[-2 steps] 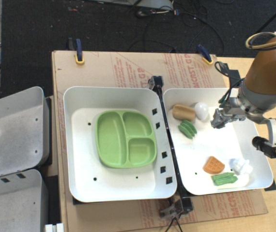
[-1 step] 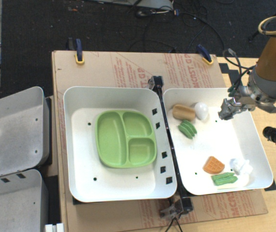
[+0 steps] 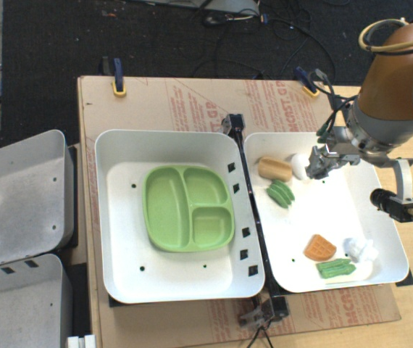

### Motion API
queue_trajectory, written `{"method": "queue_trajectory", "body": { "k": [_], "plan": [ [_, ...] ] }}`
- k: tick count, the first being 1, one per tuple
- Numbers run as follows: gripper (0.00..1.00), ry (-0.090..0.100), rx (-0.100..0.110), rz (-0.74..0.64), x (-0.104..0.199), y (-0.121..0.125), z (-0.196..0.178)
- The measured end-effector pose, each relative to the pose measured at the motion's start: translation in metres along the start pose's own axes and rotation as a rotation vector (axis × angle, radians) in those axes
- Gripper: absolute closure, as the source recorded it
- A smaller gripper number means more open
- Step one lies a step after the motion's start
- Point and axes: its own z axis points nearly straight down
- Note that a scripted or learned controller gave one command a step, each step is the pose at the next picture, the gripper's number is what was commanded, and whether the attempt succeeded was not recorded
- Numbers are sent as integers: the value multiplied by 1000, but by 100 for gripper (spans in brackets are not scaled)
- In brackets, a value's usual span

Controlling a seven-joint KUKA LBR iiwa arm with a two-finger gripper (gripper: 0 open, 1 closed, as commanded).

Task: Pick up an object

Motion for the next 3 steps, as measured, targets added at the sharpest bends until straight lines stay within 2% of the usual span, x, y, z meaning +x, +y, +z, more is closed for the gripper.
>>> {"method": "queue_trajectory", "body": {
  "k": [1,3],
  "plan": [
    [100,1,2,-1,51,-9,-3],
    [100,0,4,-1,158,-14,20]
  ]
}}
